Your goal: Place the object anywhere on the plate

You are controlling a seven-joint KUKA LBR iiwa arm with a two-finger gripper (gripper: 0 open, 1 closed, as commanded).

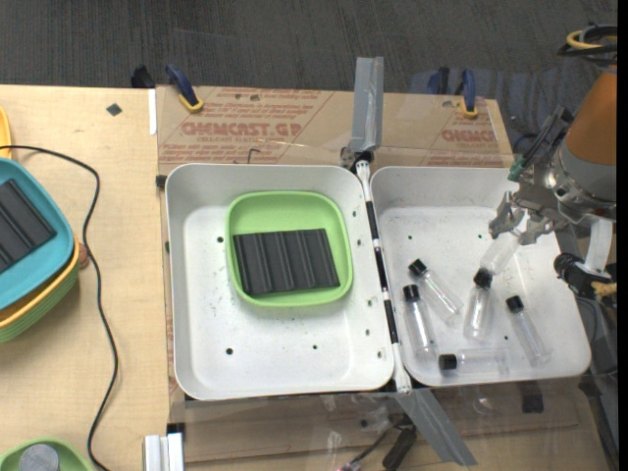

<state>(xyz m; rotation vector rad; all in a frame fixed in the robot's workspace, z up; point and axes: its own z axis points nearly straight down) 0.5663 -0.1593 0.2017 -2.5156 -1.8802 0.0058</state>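
Observation:
A green square plate point(287, 206) sits in the left bin point(196, 341) and carries a dark ribbed mat point(289, 261). Over the right bin point(549, 366), near its far right side, hangs my gripper point(518, 226). A clear plastic tube point(497, 257) slants down and to the left from between its fingers, black cap at the low end. The gripper is shut on this tube's upper end. The plate lies well to the left of it, across the divider between the bins.
Several more clear tubes with black caps lie on the right bin's floor, among them one point(432, 287) left of centre and one point(526, 330) at the right. A stack of teal and green bowls point(39, 263) and a black cable point(98, 292) lie on the bench at left.

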